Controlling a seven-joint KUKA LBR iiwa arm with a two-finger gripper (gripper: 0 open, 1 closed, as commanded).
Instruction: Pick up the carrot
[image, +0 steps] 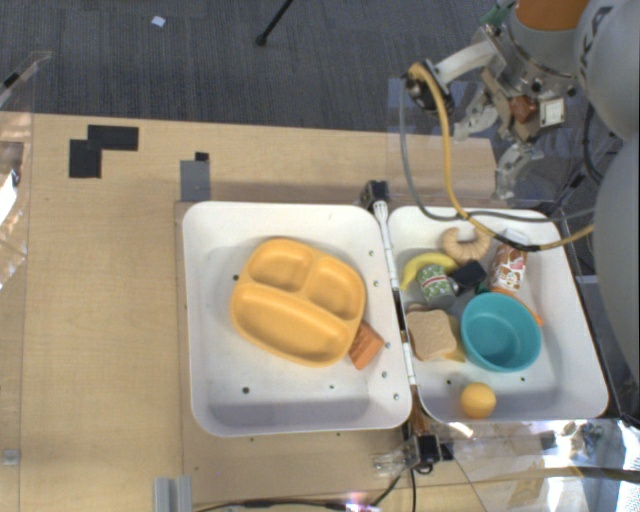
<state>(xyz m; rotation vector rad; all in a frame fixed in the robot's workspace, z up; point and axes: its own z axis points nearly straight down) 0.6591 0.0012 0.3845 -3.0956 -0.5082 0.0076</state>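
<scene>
The robot's grey hand (515, 120) hangs up high behind the right white bin (590, 375), above the bench (100, 330), so nothing is in its way yet. I cannot tell how the hand is set.

The small orange carrot (527, 302) seems to peek out just behind the round teal bowl (501, 331), touching it, half hidden. That could make it hard to grab.

The same bin holds a slice of brown bread (433, 334), a yellow banana (424, 265) and a round orange fruit (478, 400).

The left white bin (205, 380) holds a yellow plastic tray with sections (297, 299) and a small orange block (365, 346) beside it.
</scene>
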